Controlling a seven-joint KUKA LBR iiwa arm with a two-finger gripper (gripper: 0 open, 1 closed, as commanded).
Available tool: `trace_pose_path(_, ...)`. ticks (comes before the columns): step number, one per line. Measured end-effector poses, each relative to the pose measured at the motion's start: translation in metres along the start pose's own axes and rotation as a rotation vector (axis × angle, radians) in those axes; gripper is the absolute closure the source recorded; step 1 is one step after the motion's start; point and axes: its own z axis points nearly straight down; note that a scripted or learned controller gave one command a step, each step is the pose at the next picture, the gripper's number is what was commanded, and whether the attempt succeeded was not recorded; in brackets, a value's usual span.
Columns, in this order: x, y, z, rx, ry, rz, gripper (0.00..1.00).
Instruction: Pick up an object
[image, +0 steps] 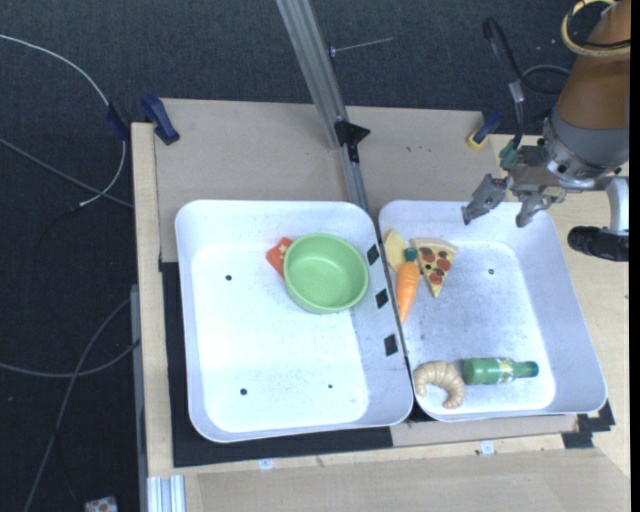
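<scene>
Nothing is picked yet, so from my console I treat everything in the right-hand white bin (560, 290) as a candidate. Closest to the arm is the flat toy pizza slice (434, 264) near the bin's far left corner, with the orange plastic carrot (407, 287) just beside it and a pale yellow wedge (395, 246) touching the carrot's top. Along the near wall lie the green plastic bottle (497, 372) on its side and the tan toy croissant (441, 383), the two touching. The left-hand white bin (230, 330) holds a light green bowl (324, 272) with a small red piece (277, 256) tucked behind its rim.

The two-finger gripper (507, 204) hangs over the right bin's far edge, its fingers spread wide with nothing between them.

My worry is the pizza: it lies flat, so the fingers may slide over it. The carrot sits tight against the bins' shared wall, which could block one finger. The bottle could roll away from a squeeze
</scene>
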Motion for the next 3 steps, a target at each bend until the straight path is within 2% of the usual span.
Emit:
trace_pose_path(1,0.001,0.004,0.063,0.008,0.0,0.0,0.0)
trace_pose_path(3,-0.005,0.005,0.145,0.005,-0.001,0.001,0.0)
